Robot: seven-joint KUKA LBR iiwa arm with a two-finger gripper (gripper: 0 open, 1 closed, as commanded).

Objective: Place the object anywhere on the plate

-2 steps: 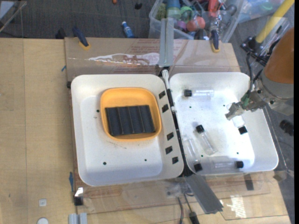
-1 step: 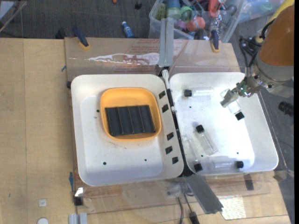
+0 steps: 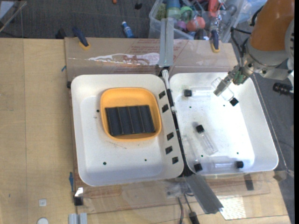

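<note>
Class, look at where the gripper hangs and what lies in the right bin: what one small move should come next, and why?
Probably move the gripper toward the clear vial with a black cap in the right bin and lower over it. The gripper hangs near the bin's far side, apart from that vial, and the orange plate in the left bin holds a black ridged block.
</note>
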